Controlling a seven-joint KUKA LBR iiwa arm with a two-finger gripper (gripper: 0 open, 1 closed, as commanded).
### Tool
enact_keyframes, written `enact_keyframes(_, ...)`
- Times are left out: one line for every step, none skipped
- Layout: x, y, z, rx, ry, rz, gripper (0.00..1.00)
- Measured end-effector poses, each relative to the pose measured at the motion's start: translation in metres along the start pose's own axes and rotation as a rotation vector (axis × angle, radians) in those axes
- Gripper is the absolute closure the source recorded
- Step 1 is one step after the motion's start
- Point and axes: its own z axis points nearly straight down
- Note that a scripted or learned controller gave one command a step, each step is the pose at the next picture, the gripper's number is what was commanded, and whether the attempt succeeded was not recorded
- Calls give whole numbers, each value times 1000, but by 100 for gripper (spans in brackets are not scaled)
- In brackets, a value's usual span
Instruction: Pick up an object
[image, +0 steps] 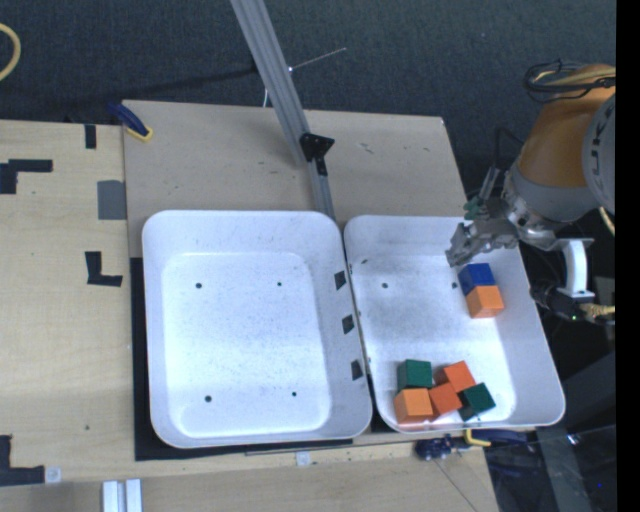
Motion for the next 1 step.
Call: enact_keyframes(1, 0, -8, 6, 2, 0, 100)
